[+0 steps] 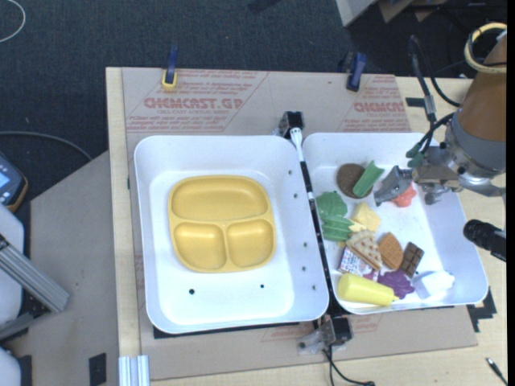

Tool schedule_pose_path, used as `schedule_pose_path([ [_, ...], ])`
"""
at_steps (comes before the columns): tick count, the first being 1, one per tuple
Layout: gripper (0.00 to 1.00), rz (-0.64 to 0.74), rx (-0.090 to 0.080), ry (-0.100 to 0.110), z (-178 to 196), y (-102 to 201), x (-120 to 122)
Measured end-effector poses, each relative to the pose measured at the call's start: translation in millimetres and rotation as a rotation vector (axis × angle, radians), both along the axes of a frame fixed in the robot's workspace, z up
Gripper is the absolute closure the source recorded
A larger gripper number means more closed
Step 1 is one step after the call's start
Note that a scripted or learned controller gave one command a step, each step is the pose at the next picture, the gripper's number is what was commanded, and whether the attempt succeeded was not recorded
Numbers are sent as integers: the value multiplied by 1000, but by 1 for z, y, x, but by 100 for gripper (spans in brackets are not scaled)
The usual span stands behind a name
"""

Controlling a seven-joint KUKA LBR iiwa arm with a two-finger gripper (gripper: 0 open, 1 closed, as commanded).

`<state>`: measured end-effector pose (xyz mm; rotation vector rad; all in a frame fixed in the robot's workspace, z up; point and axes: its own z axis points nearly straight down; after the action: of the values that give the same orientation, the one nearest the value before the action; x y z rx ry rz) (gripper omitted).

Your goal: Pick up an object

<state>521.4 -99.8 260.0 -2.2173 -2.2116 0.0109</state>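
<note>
Two shallow white bins sat side by side on my bench (201, 95): the left bin (153, 215) held one yellow three-compartment plastic tray (219, 221), the right bin (459, 240) roughly a dozen small toy foods. My claw (398, 185) hung over the right bin's upper half, just beside one small red piece (405, 197); I couldn't tell its grip.

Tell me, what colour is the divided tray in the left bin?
Yellow: the divided tray shows plainly in the camera view.
</note>
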Motion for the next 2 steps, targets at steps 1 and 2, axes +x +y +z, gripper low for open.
schedule_pose_path([
  [1, 0, 2, -1, -10, 5, 0, 2],
  [2, 0, 2, 0, -4, -43, 9, 5],
])
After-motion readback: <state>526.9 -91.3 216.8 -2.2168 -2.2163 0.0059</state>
